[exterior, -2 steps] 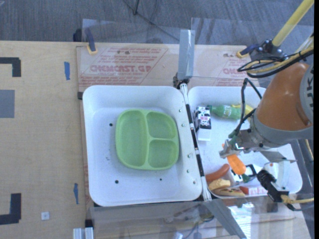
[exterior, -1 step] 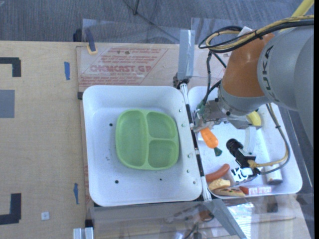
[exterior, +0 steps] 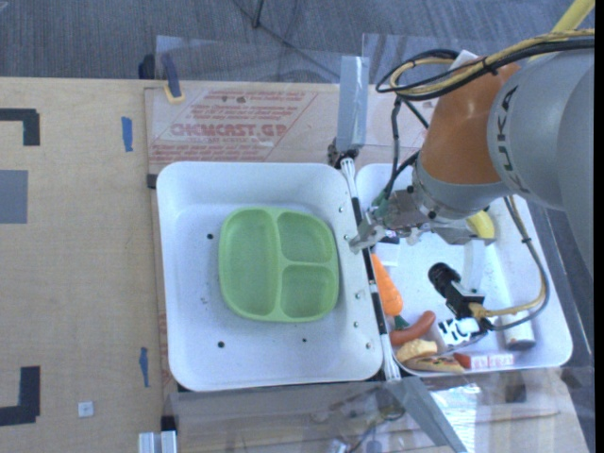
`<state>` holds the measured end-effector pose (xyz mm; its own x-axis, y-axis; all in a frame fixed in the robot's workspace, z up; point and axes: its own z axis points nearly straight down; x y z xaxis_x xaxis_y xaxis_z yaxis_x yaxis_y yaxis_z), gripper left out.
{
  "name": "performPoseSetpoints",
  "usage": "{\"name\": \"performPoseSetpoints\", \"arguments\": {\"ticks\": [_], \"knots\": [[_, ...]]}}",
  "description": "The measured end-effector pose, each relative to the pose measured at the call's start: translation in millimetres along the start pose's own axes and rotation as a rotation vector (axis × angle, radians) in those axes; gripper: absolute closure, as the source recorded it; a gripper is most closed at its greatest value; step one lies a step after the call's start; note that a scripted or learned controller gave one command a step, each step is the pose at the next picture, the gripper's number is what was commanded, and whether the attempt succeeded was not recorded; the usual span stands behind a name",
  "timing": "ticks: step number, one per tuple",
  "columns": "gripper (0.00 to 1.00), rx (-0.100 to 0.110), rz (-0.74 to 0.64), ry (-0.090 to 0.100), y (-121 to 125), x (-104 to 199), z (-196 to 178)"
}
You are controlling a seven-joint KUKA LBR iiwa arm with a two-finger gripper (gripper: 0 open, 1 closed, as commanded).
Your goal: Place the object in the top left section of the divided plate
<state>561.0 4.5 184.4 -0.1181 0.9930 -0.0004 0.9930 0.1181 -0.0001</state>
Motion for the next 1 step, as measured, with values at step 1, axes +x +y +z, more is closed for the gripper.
{"name": "performPoseSetpoints", "arguments": {"ticks": [1], "knots": [[0.0, 0.002, -0.227, 0.001, -24.0, -7.9, -0.1]]}}
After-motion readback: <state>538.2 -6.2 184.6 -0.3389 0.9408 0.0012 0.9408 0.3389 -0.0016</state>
